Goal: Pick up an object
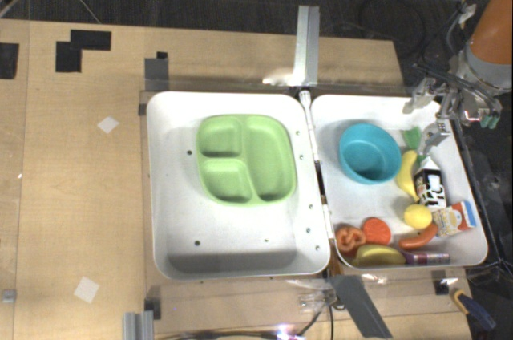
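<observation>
The right bin [321, 170] holds a blue bowl [369, 152], a banana [407, 174], a green item [411, 139], a black-and-white bottle [433, 188], a lemon [417, 216], a carrot [421, 236], a small carton [455, 218], a red tomato [377, 231], a red pepper [349, 238] and a yellow squash [378, 254]. My gripper [427, 119] hangs over that bin's far right corner, above the green item and the bottle. It is open, and I see nothing between its fingers.
A green divided plate [244, 158] lies in the left bin [172, 194]. A metal post [307, 50] stands behind the bins' shared wall. A purple marker [429, 257] lies along the right bin's near edge.
</observation>
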`<state>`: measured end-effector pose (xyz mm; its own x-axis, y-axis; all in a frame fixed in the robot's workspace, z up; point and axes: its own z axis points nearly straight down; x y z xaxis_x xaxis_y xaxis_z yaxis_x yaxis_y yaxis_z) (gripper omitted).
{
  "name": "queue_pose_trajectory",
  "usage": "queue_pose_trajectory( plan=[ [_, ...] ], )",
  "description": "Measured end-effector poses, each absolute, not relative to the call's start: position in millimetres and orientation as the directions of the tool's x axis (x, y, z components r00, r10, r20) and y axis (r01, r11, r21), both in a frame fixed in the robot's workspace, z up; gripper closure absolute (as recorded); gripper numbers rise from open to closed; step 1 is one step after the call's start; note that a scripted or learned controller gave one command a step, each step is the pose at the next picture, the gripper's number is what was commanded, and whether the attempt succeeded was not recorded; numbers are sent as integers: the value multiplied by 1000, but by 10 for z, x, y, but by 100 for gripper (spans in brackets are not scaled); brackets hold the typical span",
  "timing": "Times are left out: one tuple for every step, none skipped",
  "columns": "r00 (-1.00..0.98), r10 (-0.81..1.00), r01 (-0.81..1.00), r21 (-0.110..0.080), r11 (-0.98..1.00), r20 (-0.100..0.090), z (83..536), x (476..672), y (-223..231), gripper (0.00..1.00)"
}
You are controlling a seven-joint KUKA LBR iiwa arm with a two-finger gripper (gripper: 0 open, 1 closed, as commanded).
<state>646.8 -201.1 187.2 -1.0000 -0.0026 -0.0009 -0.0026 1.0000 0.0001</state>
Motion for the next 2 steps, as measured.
queue_pose_trajectory(
  plan=[
    [-1000, -4, -4, -4, 1000, -16, 1008, 6446, -2035, 0],
    [-999, 38, 38, 0, 999, -9, 876, 6092, -2039, 0]
  ],
)
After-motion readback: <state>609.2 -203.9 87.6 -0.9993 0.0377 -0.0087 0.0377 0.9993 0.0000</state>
